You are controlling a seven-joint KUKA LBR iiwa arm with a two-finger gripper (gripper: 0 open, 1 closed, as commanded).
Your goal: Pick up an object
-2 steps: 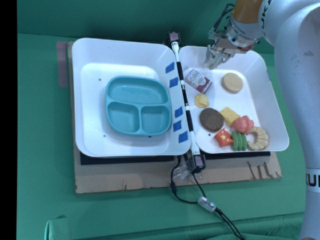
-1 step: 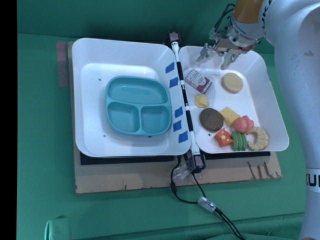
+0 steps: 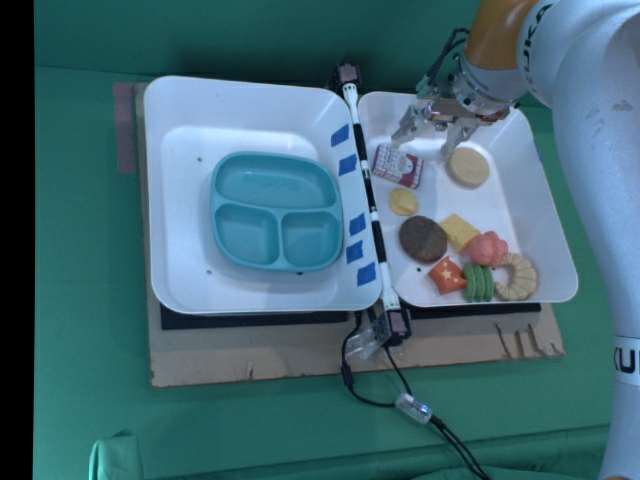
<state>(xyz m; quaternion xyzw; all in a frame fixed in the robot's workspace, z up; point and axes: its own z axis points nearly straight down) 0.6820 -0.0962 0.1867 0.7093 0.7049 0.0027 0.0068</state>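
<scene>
So in the camera view the gripper is hanging over the upper part of the right bin, fingers spread wide with nothing between them. One finger points down-left toward the small red-and-white packet, the other down toward the round tan cracker. The packet lies flat just below and left of the gripper, its long axis running slantwise from upper left to lower right. The cracker is just below and right of the gripper, flat, no real long axis since it's a disc.

Further below the gripper there's a little yellow round piece, then a dark brown patty with a yellow cheese wedge touching it on the right. Lower still: a pink lumpy thing, a red packet, green pea pods standing roughly top-to-bottom, and a curled tan ring piece, all bunched up close.

Way off to the gripper's left, the left bin has a teal divided plate in it. Both bins sit on the green surface.
</scene>
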